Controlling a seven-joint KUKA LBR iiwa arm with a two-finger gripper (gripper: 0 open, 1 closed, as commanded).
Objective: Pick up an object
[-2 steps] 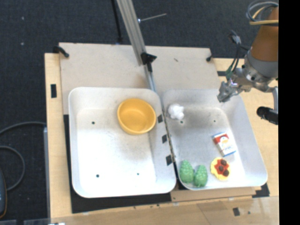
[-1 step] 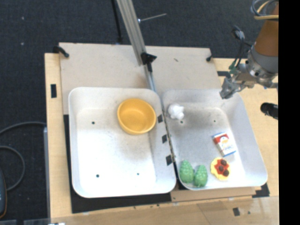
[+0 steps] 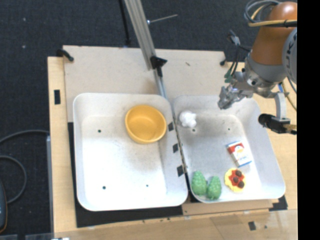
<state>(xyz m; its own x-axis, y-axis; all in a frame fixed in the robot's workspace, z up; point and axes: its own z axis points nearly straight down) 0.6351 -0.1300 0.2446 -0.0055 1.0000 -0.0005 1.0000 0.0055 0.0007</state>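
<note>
White object [image 3: 188,118] in right bin [image 3: 265,149] | gripper [image 3: 226,100] state unclear | wooden bench [image 3: 105,69], dark carpet [image 3: 60,14]

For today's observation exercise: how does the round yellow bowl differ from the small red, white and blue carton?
The round yellow bowl is circular and one colour; the small red, white and blue carton is boxy and printed. The bowl looks clearly larger than the carton. The bowl sits in the left white bin, the carton in the right white bin. Both rest untouched.

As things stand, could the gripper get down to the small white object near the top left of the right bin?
Probably yes. The gripper hangs over the right bin's upper edge, and the white object sits apart from the other items on bare floor beside the bin's left wall, with nothing between them.
</note>
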